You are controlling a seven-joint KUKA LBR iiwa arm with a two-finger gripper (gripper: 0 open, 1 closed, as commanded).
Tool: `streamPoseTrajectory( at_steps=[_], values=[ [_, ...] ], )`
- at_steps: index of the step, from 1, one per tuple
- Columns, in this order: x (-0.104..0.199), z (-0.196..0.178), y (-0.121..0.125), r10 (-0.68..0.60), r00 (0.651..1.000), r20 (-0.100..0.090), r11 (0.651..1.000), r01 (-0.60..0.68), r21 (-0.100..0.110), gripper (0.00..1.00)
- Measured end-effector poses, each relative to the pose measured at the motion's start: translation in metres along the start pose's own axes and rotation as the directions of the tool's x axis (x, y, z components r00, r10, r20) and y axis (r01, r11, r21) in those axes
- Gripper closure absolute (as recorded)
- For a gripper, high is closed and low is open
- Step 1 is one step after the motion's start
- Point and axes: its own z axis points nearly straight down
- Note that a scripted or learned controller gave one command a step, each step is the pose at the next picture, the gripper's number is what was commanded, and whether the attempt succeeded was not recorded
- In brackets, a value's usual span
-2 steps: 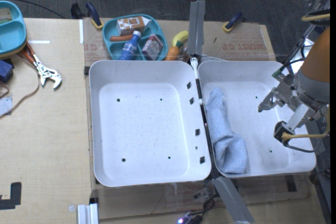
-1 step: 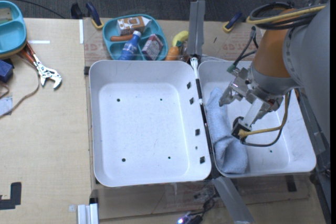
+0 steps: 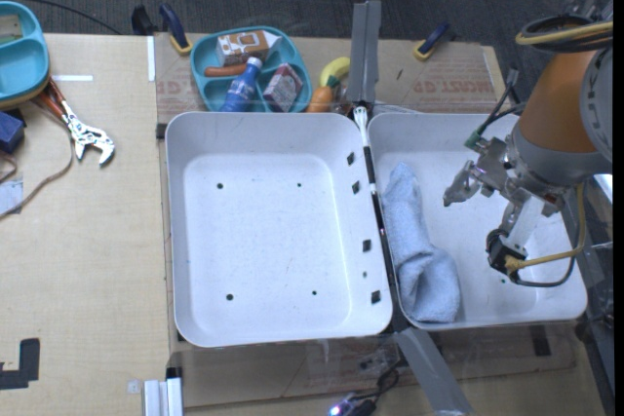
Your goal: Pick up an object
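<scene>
The hand (image 3: 475,182) hangs over the right bin (image 3: 546,307), above its upper middle floor, with nothing visible between its parts; whether it is apart or together cannot be told from this angle. Behind it, toward the right edge, the grey arm with its orange band (image 3: 556,102) rises out of the bin, and a yellow cable (image 3: 546,258) loops just below the wrist.

Left of the hand, near but apart from it, a light blue towel (image 3: 417,248) lies bunched along the right bin's left wall, running from the hand's level down toward the bin's near edge. It is the one object in that bin.

Further left, past the divider, sits the left bin (image 3: 195,209), its white floor marked by a few dark dots.

Up and left of the hand, beyond the bins on the surface (image 3: 78,287), a teal divided tray (image 3: 205,63) holds a small boxed item with unreadable print, a blue bottle (image 3: 241,83), and a dark packet. A yellow banana-like piece (image 3: 334,70) lies beside it. Faint reddish lettering on the cardboard (image 3: 439,85) behind the bins is too blurred to read. Far left lie a wrench (image 3: 88,139) and another teal tray (image 3: 21,54).
</scene>
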Motion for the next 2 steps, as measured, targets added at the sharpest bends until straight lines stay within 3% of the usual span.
streamPoseTrajectory(
  at_steps=[1, 2],
  values=[
    [-0.070, -0.054, -0.003, -0.121, 0.993, 0.000, 0.993, 0.121, -0.002, 0.00],
    [-0.084, -0.082, 0.012, -0.168, 0.986, 0.000, 0.986, 0.168, -0.003, 0.00]
  ],
)
